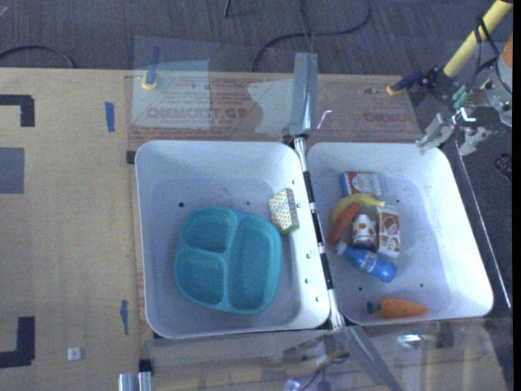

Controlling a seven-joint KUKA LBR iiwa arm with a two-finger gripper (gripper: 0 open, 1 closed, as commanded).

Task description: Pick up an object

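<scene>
Gripper (450, 133) hangs open and holding nothing above the right bin's (464, 218) far right corner.
Carrot (396, 307), bottle (370, 264) and cartons (376, 230) lie in that bin; a tray (229, 259) in the left bin (163, 186).

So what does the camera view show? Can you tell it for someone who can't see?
Two white bins sit side by side on a bench: the left bin holds a teal divided plate and a small patterned packet, the right bin a cluster of toy food, including a carrot and blue bottle. The gripper hovers above the right bin's far corner.
</scene>
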